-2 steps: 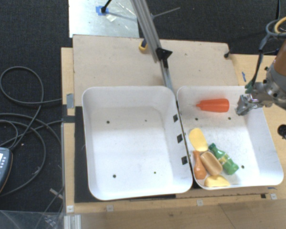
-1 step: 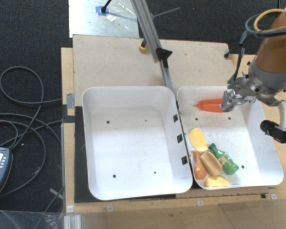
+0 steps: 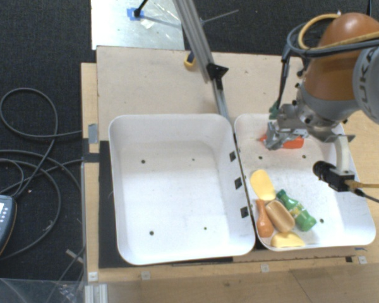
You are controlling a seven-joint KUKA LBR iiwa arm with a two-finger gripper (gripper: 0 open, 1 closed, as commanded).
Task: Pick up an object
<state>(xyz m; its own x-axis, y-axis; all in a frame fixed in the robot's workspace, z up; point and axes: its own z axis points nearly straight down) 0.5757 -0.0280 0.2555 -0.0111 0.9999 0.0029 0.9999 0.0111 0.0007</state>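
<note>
My gripper (image 3: 276, 136) is low in the back part of the right bin (image 3: 357, 202), reaching down from the grey and orange arm. An orange-red object (image 3: 294, 143) lies right against it on its right side, partly hidden by the gripper body. I cannot make out whether anything is held. Near the bin's front left corner lies a cluster of toys: a pale yellow piece (image 3: 263, 183), an orange carrot shape (image 3: 263, 217), a brown bun-like piece (image 3: 280, 214), a green object (image 3: 298, 211) and another yellow piece (image 3: 287, 239).
The left bin (image 3: 170, 188) sits beside the right one, sharing a raised divider wall (image 3: 239, 182). A slanted metal pole (image 3: 199, 40) crosses the back of the bench. A black cable fitting (image 3: 329, 174) hangs from the arm over the right bin.
</note>
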